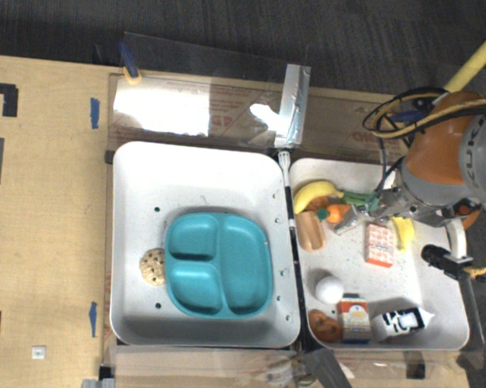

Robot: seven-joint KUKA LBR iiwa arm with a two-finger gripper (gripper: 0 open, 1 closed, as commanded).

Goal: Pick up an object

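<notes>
My gripper (354, 216) is low in the right bin (442, 330), at its upper middle, reaching in from the right under the grey arm with its orange band. Its tip lies right beside a small orange carrot-like toy with a green top (336, 212). A yellow banana (313, 193) lies just left of that, against the bin's upper left corner. Below them rests a brown sausage-shaped piece (309, 231). A red-and-white box (380, 244) lies just below the gripper, with a yellow piece (404, 233) to its right.
Along the right bin's front lie a white ball (329, 288), a brown bun (325, 324), a small red-and-white carton (355, 318) and a black-and-white carton (402, 320). The left bin (136, 172) holds a teal divided plate (218, 262) and a cookie (153, 266).
</notes>
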